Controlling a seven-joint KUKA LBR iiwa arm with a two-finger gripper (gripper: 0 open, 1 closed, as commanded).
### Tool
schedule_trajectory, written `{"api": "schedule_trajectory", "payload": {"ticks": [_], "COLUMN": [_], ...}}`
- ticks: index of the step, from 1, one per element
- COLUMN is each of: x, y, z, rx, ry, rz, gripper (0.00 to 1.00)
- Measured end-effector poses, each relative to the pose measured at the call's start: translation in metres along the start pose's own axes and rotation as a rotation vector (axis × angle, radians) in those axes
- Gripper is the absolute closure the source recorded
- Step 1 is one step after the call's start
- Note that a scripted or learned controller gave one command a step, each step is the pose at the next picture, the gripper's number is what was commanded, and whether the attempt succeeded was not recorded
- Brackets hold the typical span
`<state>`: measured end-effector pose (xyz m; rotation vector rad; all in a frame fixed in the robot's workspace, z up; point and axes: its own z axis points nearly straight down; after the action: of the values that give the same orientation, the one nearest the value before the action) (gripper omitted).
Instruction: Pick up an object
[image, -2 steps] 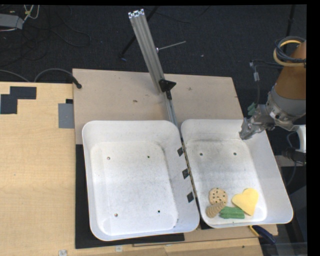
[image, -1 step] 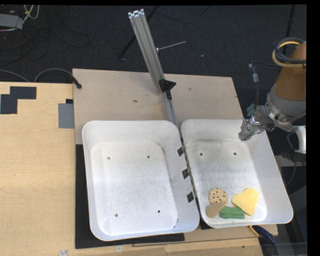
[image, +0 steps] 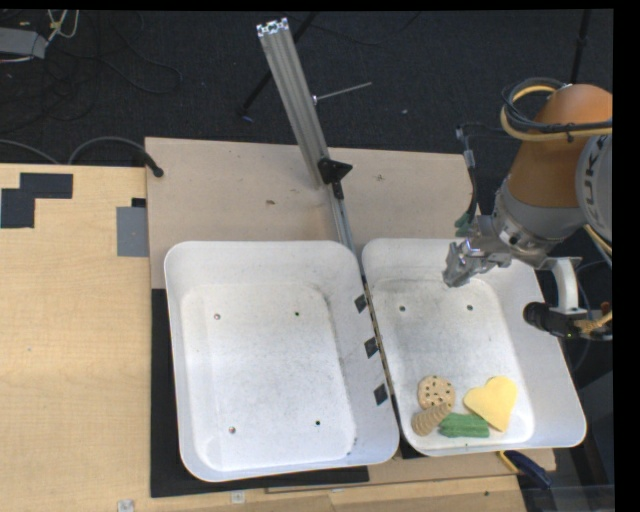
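In the right bin (image: 455, 310) four small things lie near the front edge: a round tan cookie (image: 435, 390), a ridged tan piece (image: 429, 418) just below it, a green pod-shaped thing (image: 464, 426) and a yellow heart-shaped thing (image: 493, 402). My gripper (image: 459, 270) hangs over the far part of the right bin, well behind those objects. Nothing shows between its fingers.
The left bin (image: 265, 350) lies beside the right one, with black clips (image: 371, 345) along the shared edge. A slanted metal rail (image: 305, 125) rises behind the bins. A light wooden board (image: 70, 330) covers the left side.
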<state>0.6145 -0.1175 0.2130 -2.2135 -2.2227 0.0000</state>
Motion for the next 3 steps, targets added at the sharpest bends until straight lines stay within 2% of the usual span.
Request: {"api": "schedule_trajectory", "payload": {"ticks": [1,2,3], "x": [0.043,0.1,0.144], "y": [-0.005,-0.003,-0.017], "z": [0.003,-0.005,-0.006], "rx": [0.001,-0.002,0.002], "ry": [-0.001,-0.001,-0.002], "rz": [0.002,-0.001,0.001], "gripper": [1.0,1.0,1.0]}}
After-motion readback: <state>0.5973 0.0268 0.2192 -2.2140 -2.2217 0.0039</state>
